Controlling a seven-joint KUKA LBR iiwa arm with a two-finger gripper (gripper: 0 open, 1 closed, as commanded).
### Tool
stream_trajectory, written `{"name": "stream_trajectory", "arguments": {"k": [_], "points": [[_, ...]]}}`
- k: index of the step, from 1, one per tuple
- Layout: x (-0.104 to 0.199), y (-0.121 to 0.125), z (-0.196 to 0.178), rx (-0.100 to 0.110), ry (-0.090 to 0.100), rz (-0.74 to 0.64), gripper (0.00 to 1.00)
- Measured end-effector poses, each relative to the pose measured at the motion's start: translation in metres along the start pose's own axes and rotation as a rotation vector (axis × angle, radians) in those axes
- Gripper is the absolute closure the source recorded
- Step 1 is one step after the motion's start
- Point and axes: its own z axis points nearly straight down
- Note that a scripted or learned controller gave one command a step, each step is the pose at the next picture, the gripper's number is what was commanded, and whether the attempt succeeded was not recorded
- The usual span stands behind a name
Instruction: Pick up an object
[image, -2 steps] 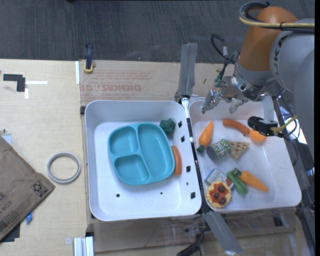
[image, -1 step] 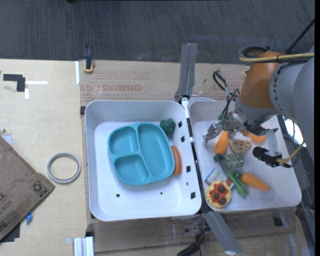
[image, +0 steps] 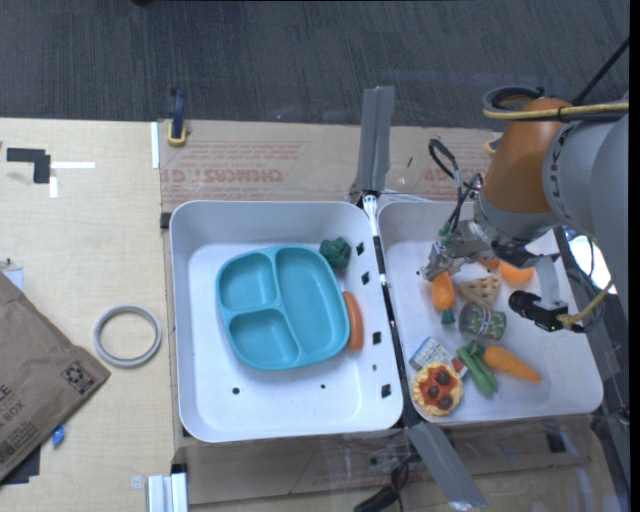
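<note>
Two shallow white bins sit side by side at the centre and right of the frame. The left bin (image: 190, 330) holds three things: one teal divided plate (image: 280, 305) with three compartments, one dark green toy vegetable (image: 336, 250) just off the plate's upper right corner, and one orange sausage-like piece (image: 353, 320) lying along the plate's right edge. The right bin (image: 570, 395) holds a cluster of toy foods: one small orange piece (image: 442, 291), one pale wedge like cheese (image: 479, 289), one green-labelled can (image: 483, 321) on its side, one carrot (image: 510, 364), one green pod-like vegetable (image: 478, 368) beside it, one small blue-and-white packet (image: 430, 352), one little pizza (image: 438, 388) at the bin's lower left, and another orange piece (image: 517, 271) partly hidden under the arm.

At the left of the frame, outside the bins, lie one roll of tape (image: 127, 333) and one brown cardboard box (image: 35, 385).

The arm (image: 565, 170) enters from the upper right, its orange band above the wrist, and bends down into the upper part of the right bin. The gripper (image: 441, 262) hangs just above the small orange piece, near the cheese wedge. I cannot tell how far apart its fingers are, nor whether anything is between them.
</note>
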Motion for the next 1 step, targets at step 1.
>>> {"name": "stream_trajectory", "arguments": {"k": [1], "points": [[0.0194,0.0037,-0.0909,0.000,0.000,0.194,1.00]]}}
